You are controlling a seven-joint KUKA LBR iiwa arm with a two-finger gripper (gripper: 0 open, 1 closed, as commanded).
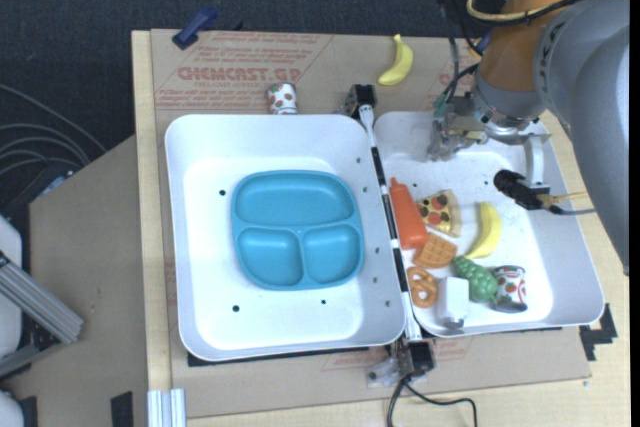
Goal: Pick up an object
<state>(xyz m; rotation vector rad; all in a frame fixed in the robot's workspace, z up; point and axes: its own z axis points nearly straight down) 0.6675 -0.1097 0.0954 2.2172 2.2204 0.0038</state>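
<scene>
My gripper (448, 143) hangs over the far left part of the right bin (570, 260), above bare white floor, with nothing visibly in it. Nearer the front of that bin lie an orange carrot (405, 215), a pizza slice (438, 208), a yellow banana (488, 230), a waffle piece (435, 251), a pretzel (422, 287), a white block (457, 300), a green broccoli (474, 277) and a red, white and black toy (511, 288). All of them sit apart from the gripper, toward the camera.
The left bin (200, 165) holds a blue divided plate (297, 227). On the cardboard behind the bins lie a second banana (397, 63), a small red-and-white cup (283, 97) and a blue object (195, 27). The grey arm (590, 55) fills the upper right.
</scene>
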